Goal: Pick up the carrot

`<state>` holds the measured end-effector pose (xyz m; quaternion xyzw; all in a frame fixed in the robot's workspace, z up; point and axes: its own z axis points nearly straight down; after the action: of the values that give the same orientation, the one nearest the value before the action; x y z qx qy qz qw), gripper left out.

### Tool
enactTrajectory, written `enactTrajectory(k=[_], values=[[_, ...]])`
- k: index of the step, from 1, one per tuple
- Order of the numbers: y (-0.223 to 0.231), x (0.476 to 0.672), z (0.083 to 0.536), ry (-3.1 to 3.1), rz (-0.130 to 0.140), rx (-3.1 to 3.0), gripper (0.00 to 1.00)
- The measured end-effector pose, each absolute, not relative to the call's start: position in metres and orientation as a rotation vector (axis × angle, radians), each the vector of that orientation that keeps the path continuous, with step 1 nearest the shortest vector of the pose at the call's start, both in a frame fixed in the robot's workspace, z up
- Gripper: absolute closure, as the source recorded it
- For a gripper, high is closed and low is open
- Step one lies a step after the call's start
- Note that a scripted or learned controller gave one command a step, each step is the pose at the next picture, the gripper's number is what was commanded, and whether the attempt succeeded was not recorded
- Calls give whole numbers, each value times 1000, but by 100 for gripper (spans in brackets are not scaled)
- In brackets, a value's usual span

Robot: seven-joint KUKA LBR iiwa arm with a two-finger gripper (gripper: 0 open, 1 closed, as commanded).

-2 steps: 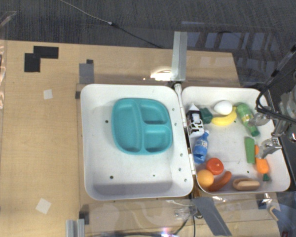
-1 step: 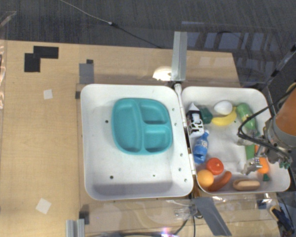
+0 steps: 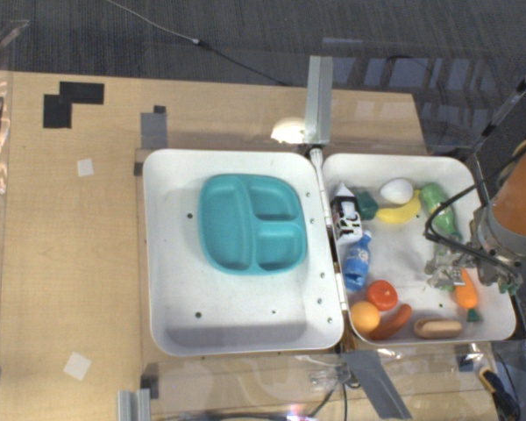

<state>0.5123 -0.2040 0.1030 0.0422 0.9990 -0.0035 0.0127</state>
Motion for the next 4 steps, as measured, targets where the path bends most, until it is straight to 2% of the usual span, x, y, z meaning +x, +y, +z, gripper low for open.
enactTrajectory(k=[1, 2, 3, 4], values=[[-204, 494, 91, 3113, -4, 212, 100], [-197, 496, 91, 3071, -5, 573, 100], [-132, 526, 164, 3031, 5, 767, 100], [-186, 486, 98, 3058, -2, 713, 100]])
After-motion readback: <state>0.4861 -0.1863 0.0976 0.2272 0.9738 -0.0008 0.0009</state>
